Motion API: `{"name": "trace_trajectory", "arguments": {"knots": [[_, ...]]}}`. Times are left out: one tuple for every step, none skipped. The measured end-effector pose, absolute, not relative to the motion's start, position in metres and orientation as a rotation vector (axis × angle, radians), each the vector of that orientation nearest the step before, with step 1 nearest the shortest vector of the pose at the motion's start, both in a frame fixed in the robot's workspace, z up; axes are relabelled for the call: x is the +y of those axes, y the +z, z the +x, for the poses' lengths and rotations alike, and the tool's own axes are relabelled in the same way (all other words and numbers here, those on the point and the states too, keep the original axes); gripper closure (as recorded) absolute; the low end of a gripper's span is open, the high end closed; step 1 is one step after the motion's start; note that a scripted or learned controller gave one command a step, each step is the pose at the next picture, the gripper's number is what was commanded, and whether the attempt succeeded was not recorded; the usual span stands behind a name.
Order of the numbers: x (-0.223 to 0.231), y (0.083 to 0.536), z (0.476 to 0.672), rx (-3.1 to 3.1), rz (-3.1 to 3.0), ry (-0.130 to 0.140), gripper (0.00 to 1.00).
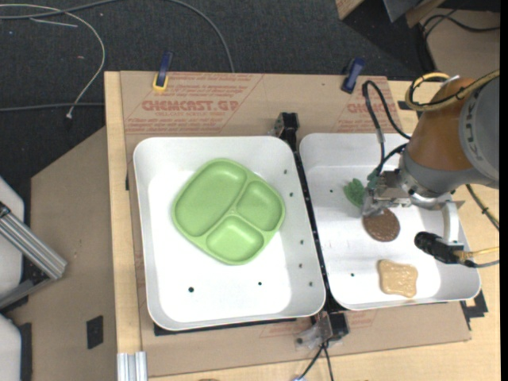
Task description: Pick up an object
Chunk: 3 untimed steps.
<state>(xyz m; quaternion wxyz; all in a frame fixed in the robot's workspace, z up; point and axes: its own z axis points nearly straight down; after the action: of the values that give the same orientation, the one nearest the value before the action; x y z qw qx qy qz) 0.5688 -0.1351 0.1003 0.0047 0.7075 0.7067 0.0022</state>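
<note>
Round brown disc [382, 226], lumpy tan piece [397, 278]

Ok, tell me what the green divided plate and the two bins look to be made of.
Green divided plate: likely moulded plastic, matte, going by its uniform colour and soft rounded ridges. Left bin and right bin: probably thin formed plastic, smooth, slightly glossy white with rounded corners.

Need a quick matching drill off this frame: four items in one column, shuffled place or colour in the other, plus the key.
Things:
1. divided plate
2. round brown piece
3. tan piece
4. small green piece

Descriptions:
A. right bin, near its front edge
B. light green, in the left bin
C. right bin, just left of the claw
D. right bin, directly below the claw

Pairs: 1-B, 2-D, 3-A, 4-C
</note>
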Motion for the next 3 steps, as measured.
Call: {"name": "trace_trajectory", "arguments": {"knots": [[-0.129, 0.148, 0.576, 2.22, 2.217, 0.005, 1.0], [-0.128, 0.192, 0.581, 2.219, 2.216, 0.006, 1.0], [-0.135, 0.239, 0.582, 2.218, 2.217, 0.005, 1.0]]}}
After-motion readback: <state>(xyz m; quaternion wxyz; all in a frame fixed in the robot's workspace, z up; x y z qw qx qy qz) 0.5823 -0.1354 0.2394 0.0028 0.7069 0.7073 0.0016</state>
